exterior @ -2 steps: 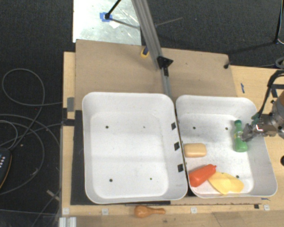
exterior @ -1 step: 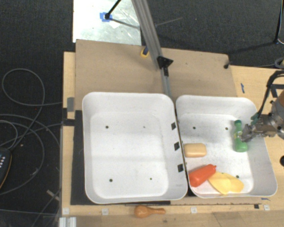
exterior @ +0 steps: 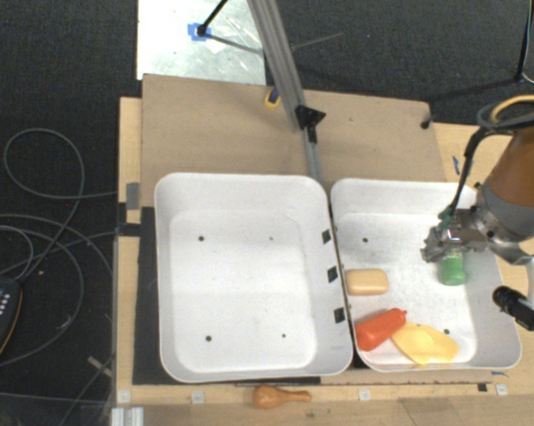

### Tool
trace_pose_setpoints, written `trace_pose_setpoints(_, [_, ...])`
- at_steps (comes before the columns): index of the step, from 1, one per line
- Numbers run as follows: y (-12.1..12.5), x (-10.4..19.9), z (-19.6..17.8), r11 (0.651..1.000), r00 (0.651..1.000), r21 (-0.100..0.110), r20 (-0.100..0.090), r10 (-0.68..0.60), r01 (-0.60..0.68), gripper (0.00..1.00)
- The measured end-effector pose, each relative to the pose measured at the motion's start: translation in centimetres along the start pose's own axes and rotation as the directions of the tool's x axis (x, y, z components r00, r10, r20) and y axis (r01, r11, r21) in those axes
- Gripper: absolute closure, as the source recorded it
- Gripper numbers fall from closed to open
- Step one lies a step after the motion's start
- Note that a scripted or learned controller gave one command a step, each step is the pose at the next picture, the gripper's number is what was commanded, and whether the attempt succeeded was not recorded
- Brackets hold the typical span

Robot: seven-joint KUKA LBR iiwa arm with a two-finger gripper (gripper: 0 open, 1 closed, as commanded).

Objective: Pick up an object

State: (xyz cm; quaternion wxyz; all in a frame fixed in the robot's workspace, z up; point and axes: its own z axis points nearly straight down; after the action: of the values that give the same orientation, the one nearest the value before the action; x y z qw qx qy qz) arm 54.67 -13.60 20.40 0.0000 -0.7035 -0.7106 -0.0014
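Nearest me, on the bench lip below the bins, I see a small brown pear-shaped toy (exterior: pixel 279 395) lying on its side, outside both bins. Behind it sits the left bin (exterior: pixel 173 248), and beside that the right bin (exterior: pixel 373 223), where everything I care about is.

Along the right bin's near edge I have a red piece (exterior: pixel 379 327) lying slantwise and touching a yellow piece (exterior: pixel 426 343) just to its right. A little farther in, near the wall shared with the left bin, is a tan block (exterior: pixel 367 282), apart from the other two.

Farther back and toward the arm's side is the gripper (exterior: pixel 446 247), low over the bin floor. A green piece (exterior: pixel 453 269) sits directly under it, poking out on the near side, its long axis running roughly near to far as I view it. I cannot tell from here how the tool is set, nor whether the green piece is gripped or merely lies beneath it.

My judgement: the green piece is the target, and the relation that matters is vertical. It lies right below the tool, while the others are well off toward the near-left.
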Motion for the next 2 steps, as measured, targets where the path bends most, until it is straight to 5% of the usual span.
trace_pose_setpoints(2, [-1.1,9.8,-1.7,1.000,1.000,0.000,0.000,-0.001,0.001,1.00])
